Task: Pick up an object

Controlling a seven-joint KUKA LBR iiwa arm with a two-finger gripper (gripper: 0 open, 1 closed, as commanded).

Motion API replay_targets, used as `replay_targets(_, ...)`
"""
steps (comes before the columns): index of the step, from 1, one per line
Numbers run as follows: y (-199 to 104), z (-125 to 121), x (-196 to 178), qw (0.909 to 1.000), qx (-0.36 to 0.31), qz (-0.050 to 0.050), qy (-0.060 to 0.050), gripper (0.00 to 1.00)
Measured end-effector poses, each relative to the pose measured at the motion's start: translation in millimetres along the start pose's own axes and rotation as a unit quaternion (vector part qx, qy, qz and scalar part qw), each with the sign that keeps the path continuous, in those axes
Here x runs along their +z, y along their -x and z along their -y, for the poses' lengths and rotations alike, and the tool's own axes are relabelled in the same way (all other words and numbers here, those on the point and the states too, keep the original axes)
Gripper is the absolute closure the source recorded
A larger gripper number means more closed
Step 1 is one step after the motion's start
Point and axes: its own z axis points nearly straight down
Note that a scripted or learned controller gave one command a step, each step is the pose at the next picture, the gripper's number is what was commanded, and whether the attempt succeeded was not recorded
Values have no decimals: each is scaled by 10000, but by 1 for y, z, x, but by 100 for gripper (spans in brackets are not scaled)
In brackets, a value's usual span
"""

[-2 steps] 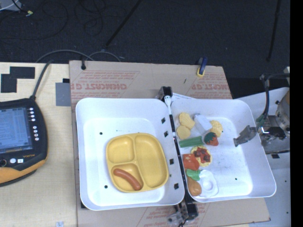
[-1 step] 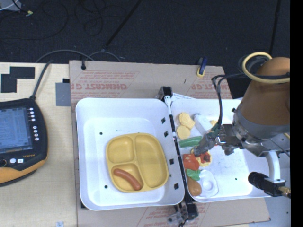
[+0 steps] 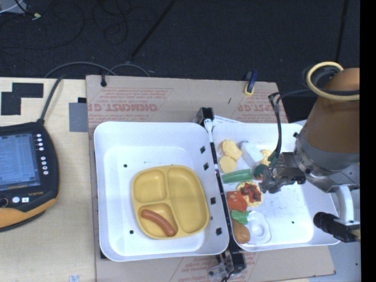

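Note:
My gripper (image 3: 268,180) hangs low over the right bin (image 3: 288,225), at its middle, just right of a heap of toy food. The heap holds a pale yellow piece (image 3: 230,150), a green stick-like piece (image 3: 237,175), a red and yellow piece (image 3: 251,191), a red pepper-like piece (image 3: 236,201) and a brown piece (image 3: 241,232) beside a white cup (image 3: 259,227). The fingers point toward the green and red pieces. Whether anything sits between them cannot be made out.
The left bin (image 3: 117,151) holds a yellow divided plate (image 3: 170,201) with a sausage (image 3: 157,222) in its front compartment. A teach pendant (image 3: 23,169) lies at the far left. The arm's grey and orange body (image 3: 332,128) covers the right bin's far right side.

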Motion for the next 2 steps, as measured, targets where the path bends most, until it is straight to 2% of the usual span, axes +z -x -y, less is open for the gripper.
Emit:
replay_targets(1,-79,0,-23,10000,-39,0,60,100)
replay_targets(2,-136,0,-107,10000,-30,7,94,100)
